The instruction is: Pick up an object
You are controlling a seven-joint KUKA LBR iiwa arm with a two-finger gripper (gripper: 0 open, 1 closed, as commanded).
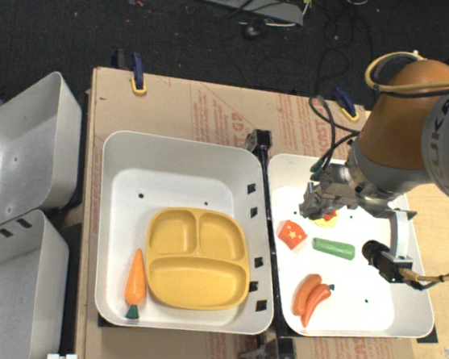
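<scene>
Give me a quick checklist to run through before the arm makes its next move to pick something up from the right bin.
1. Gripper over the right bin: ok, it hangs at the bin's far left part.
2. Fingers open or shut: cannot tell.
3. Something held already: cannot tell; nothing shows between the fingers.
4. Nearest target: ok, a small yellow piece sits right by the gripper, partly hidden.
5. Other targets apart from each other: ok, the red block, green piece and red peppers lie separate.
6. Left bin out of the way: ok, the yellow tray and carrot lie far from the gripper.
</scene>
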